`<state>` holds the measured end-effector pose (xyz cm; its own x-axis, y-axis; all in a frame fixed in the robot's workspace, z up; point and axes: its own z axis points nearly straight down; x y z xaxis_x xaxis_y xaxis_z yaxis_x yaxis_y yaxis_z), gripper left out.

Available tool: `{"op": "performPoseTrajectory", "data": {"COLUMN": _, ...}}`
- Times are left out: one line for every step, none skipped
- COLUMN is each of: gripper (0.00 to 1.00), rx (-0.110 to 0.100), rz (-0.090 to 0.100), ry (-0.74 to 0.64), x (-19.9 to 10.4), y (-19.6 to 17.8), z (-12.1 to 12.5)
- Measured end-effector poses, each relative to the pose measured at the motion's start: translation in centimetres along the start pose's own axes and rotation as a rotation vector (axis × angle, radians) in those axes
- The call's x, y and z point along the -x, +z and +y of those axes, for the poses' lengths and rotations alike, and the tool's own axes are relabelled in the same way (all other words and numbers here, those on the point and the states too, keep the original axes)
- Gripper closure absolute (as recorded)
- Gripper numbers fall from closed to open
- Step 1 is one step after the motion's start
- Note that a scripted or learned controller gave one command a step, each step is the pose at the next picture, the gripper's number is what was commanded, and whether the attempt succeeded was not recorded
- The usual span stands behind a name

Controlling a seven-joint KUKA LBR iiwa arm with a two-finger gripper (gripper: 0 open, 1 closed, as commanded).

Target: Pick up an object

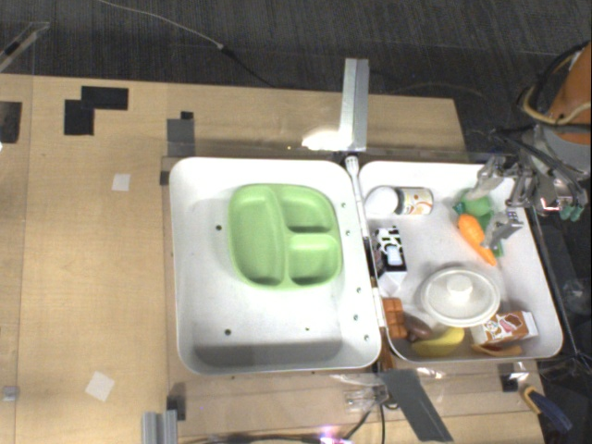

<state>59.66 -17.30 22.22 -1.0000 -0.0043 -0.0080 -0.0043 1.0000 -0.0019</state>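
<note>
Carrot [475, 234] lies nearest my gripper [507, 213] — I'd centre over it, then descend. Finger state — I cannot tell.

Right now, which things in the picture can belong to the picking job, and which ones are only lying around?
Belongs to the job:
- gripper, at the right bin's far right corner
- carrot, just beside it
- can, white bowl, banana, carton, all in the right bin

Just lying about:
- green divided tray in the left bin
- cable on the floor
</note>
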Motion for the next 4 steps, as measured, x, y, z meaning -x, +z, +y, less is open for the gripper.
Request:
{"op": "performPoseTrajectory", "data": {"gripper": 0.00, "rx": 0.003, "rz": 0.006, "ry": -0.027, "x": 5.0, "y": 12.3, "z": -0.7}}
{"op": "performPoseTrajectory", "data": {"gripper": 0.00, "rx": -0.001, "rz": -0.009, "ry": 0.027, "x": -0.2, "y": 13.2, "z": -3.2}}
{"op": "performPoseTrajectory", "data": {"gripper": 0.00, "rx": 0.000, "rz": -0.006, "ry": 0.084, "x": 1.3, "y": 13.3, "z": -1.2}}
{"op": "performPoseTrajectory", "data": {"gripper": 1.00, "rx": -0.004, "rz": -0.026, "ry": 0.078, "x": 1.9, "y": 11.7, "z": -1.1}}
